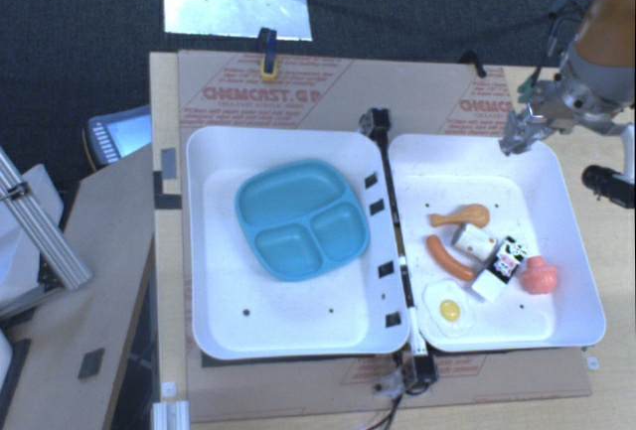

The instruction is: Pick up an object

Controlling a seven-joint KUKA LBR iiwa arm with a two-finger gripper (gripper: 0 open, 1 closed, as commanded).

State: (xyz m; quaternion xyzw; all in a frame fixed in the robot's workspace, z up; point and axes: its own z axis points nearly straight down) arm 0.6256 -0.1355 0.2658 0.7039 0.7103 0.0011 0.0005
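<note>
- Two shallow white plastic bins are sitting side by side on the pale wooden surface (596, 170): the left-hand bin (214, 319) is carrying a light-blue three-compartment plastic plate (301, 230), and the right-hand bin (566, 219) is holding all the small toys.
- The grey metal pincer (517, 137) is hanging over the far right corner of the right-hand bin, at the end of the grey arm with its orange band (606, 31); whether it is spread or pressed together is too small and blurred to tell, and nothing is showing in its grip.
- The cluster of toys is lying nearer the camera than the pincer and a little to the view's left, down the bin floor, well apart from it.
- Closest to the pincer is an orange-tan toy chicken drumstick (462, 215), its long axis running roughly across the view, fat end to the right.
- Just below it a reddish-orange toy sausage (450, 259) is lying at a slant, running from upper left to lower right.
- A small white cylinder-like toy (473, 240) is resting between drumstick and sausage, seemingly touching the sausage.
- A white carton-shaped toy with black and pink marks (499, 269) is lying tilted just beside that, and a pink rounded toy (540, 276) is sitting just to its right.
- A white toy fried egg with a yellow yolk (449, 307) is lying flat nearest the front wall.
- Judging from this, the drumstick is looking like the shortest reach, and closing across its thin handle would be suiting a two-finger grip.
</note>
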